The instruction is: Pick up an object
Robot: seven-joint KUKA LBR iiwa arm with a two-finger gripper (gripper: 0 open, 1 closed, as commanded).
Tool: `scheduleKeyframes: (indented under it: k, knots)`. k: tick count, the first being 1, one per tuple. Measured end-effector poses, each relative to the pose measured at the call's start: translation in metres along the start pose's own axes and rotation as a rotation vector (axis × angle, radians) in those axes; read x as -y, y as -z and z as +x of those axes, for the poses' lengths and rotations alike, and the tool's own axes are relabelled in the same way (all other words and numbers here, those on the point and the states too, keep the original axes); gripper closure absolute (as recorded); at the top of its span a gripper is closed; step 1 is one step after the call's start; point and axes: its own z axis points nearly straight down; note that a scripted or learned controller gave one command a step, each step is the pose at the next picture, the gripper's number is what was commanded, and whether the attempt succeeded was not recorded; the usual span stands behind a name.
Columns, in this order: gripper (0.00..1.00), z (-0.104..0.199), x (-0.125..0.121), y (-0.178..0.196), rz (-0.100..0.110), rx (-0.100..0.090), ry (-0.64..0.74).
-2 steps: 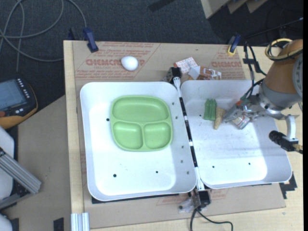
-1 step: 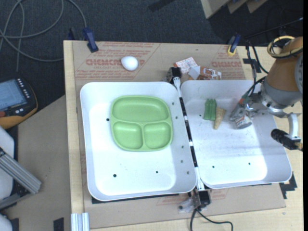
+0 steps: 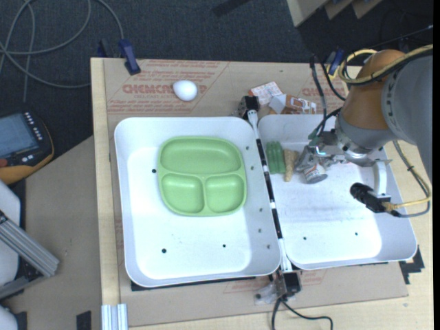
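My right bin [image 3: 357, 249] is smooth white plastic, and its near part is bare. Farther in, my jaws [image 3: 315, 162] hang low over a small shiny grey thing [image 3: 315, 175] shaped like a little can. I cannot tell which way it points, or if my jaws are clenched. Just left lie a tan stick [image 3: 289, 165] and a green ribbed strip [image 3: 275, 158], both pointing near to far. The left bin [image 3: 199, 253] holds a green tray [image 3: 203, 174] with three dips. A white egg [image 3: 184, 89] sits on the far counter [image 3: 206, 71].

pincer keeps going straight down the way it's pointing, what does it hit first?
Likely the small cluster of objects at the far end of the right bin, directly under the pincer. Depth is unclear from this slanted view; it may already be touching them.
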Motion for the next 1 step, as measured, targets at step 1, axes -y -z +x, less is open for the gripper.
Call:
scheduleKeyframes:
  k: [1]
  knots:
    - [1.00,0.0787,-0.0121,0.0967,-0.003,0.001,0.000]
